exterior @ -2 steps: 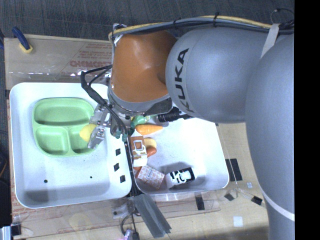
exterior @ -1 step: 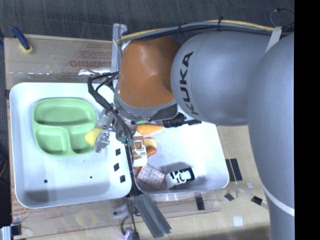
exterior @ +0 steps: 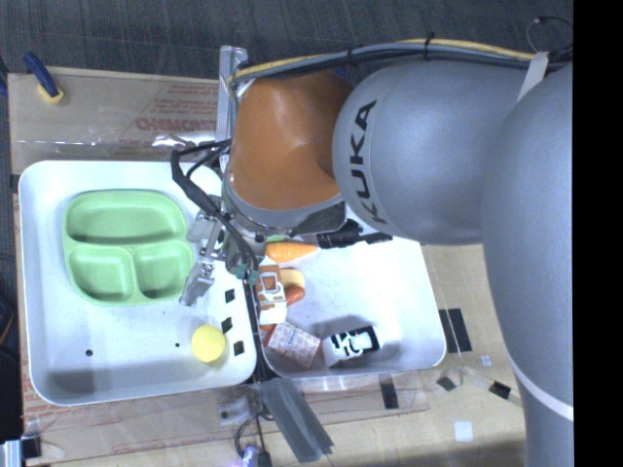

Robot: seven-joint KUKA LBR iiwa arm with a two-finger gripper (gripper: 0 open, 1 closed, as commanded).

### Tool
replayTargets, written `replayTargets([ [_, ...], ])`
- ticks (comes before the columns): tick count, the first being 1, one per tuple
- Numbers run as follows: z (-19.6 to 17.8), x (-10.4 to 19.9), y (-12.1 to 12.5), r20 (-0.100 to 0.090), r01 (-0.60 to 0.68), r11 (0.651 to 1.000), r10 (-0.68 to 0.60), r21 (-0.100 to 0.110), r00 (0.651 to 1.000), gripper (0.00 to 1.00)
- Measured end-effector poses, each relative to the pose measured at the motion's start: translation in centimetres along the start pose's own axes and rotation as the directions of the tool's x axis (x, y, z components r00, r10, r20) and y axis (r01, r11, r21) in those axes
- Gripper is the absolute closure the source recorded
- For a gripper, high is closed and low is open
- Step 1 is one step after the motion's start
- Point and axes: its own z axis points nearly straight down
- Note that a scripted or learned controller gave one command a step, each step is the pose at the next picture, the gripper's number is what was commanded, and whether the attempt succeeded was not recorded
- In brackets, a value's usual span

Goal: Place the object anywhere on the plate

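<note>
Hovering over the left white bin [exterior: 39,261], just right of the pale green three-compartment plastic plate [exterior: 127,244], the metal pincer [exterior: 206,261] grips nothing, its fingers apart. A small yellow ball [exterior: 207,343] lies on the bin floor below the plate, apart from it.

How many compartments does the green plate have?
3. The green plate in the left bin has one long compartment across its top and two smaller ones below, side by side. None seems hidden.
</note>
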Motion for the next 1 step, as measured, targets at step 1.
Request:
replayTargets([
  [1, -0.94, -0.06, 0.06, -0.001, 0.003, 1.000, -0.003, 0.001, 1.000, 1.00],
])
